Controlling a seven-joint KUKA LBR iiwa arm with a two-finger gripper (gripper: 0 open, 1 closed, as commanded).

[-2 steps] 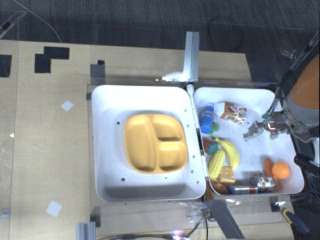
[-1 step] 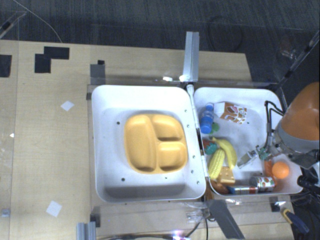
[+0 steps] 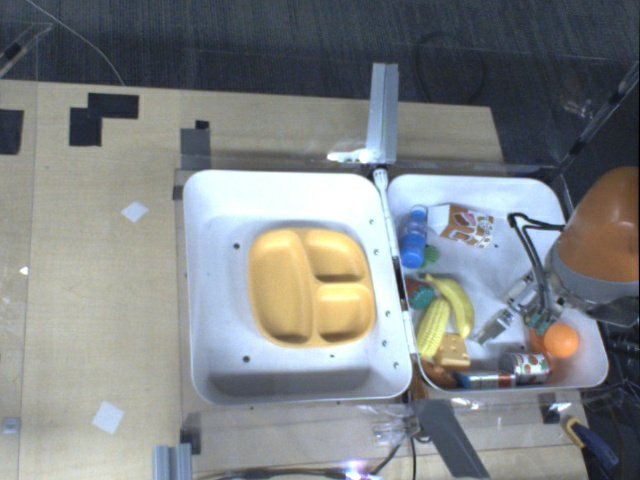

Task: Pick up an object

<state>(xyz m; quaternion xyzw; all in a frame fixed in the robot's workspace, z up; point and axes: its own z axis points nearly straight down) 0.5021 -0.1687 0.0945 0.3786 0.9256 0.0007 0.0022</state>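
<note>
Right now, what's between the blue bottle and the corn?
In the camera view, a green thing and the banana lie between the blue bottle and the corn.

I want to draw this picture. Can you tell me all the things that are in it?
bins: 2, white, side by side on the bench
tray: 1, yellow, three sections, middle of the left bin
bottle: 1, blue, right bin, by the wall between the bins
packet: 1, brown and white, back of the right bin
banana: 1, yellow, middle of the right bin
corn: 1, yellow, just left of the banana
can: 1, red and silver, lying at the front of the right bin
ball: 1, orange, front right of the right bin
arm: 1, grey with orange band, over the right bin
tool: 1, silver, low in the right bin beside the banana
</note>
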